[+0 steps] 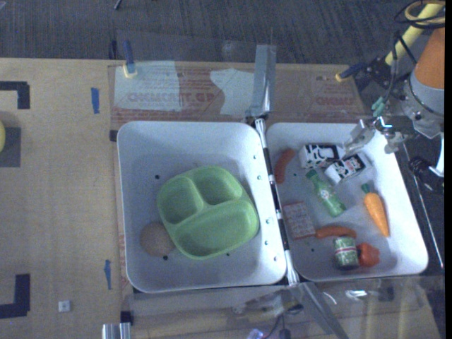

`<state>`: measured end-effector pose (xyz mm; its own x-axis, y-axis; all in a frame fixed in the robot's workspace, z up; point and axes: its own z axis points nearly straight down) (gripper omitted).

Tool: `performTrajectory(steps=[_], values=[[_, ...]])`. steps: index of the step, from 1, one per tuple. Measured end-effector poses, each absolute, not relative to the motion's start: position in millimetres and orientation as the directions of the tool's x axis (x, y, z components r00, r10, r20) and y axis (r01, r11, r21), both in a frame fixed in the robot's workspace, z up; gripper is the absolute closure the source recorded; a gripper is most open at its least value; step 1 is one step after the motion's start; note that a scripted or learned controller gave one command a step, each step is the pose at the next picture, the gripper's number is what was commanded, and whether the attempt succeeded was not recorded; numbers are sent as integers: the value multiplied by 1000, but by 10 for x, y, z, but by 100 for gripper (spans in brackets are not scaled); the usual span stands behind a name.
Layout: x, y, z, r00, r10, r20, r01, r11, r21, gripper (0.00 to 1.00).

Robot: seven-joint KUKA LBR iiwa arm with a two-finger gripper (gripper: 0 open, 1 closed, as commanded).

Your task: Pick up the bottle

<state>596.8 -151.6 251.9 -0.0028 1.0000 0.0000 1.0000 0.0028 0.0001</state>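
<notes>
One gripper (364,134) hovers above bottle (325,193); arm slanting.

The brown ball (157,239) sits partly hidden beneath the green divided plate (207,211). The arm (428,76) is cut off at the right edge. The tool (373,134) is too blurred to read.

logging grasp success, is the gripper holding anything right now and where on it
Nothing is held: the gripper hovers at the right bin's top edge, apart from the green bottle.

a tan wooden bench (56,210) with blue tape marks (94,99) meets dark grey carpet floor (212,13) beyond.
</notes>
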Motion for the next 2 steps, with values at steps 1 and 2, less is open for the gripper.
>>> performTrajectory(steps=[1,2], values=[[5804,-998,1479,-107,994,0,994,107,1,0],[5659,-1010,869,-190,982,-1,982,190,6,0]])
